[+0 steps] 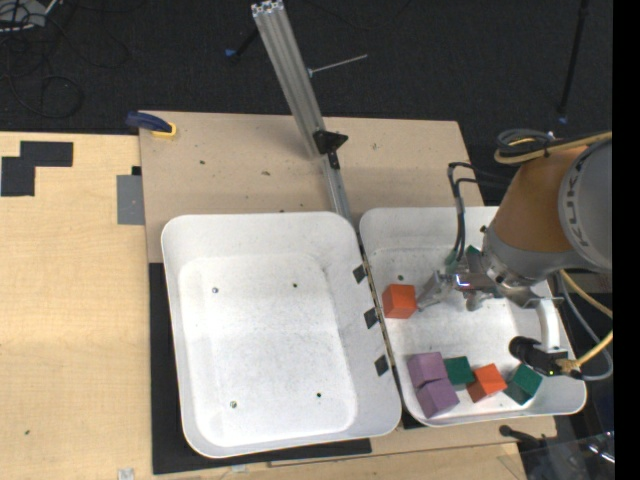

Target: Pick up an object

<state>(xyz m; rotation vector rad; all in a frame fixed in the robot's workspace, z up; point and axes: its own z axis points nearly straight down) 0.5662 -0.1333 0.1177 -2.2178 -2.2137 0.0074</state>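
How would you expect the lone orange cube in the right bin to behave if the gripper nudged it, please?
The orange cube looks rigid and flat-faced, so it would probably slide, not roll. It lies close to the right white bin's left wall, so a leftward push could pin it there.

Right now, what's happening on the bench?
The KUKA arm reaches into the right bin, with its pincer low beside a lone orange cube. Nothing is visibly held. Near the bin's front edge sit a purple block, two green blocks and a second orange block.
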